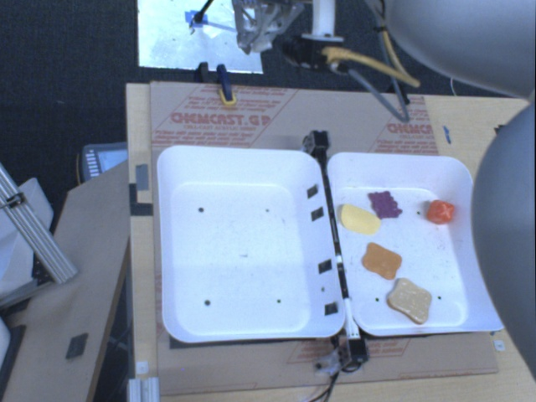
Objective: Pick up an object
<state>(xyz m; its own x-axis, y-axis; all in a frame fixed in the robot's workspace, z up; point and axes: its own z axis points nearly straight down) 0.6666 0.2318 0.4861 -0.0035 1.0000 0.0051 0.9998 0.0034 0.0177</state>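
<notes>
Five small objects in my right-hand shallow white plastic bin [456,174]; arm parked high.

I see a purple knobbly piece [384,203], a pale yellow oval [359,219], a red-orange round piece [440,212], an orange flat slab [382,260] and a tan toast-shaped slice [409,300], all apart. The left shallow white plastic bin [172,249] adjoins it on the table [100,224]. The gripper [255,28] hangs beyond the bins; whether its jaws are released or clenched I cannot tell.

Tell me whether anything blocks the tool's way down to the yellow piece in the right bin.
Nothing visible does. The tool hangs high above the bench's far edge, well back from both bins. The yellow piece lies uncovered on the right bin floor, apart from the purple piece and the orange piece beside it.
</notes>
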